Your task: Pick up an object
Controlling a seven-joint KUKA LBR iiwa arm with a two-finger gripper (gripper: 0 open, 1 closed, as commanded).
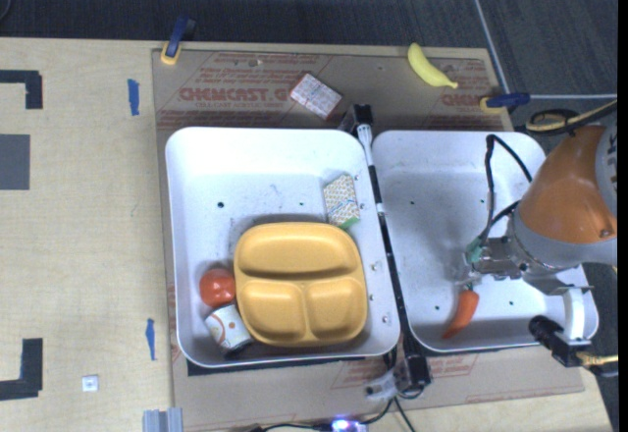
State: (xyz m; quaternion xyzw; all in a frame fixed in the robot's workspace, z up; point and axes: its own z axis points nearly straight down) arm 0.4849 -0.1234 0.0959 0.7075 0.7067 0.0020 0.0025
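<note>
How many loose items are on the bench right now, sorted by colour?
Yellow: 2, the divided tray and the banana
Orange or red: 2, the carrot and the red ball
White or patterned: 3, the can, the packet and the small box
Total: 7

Grey arm (orange band, black cable)
</note>
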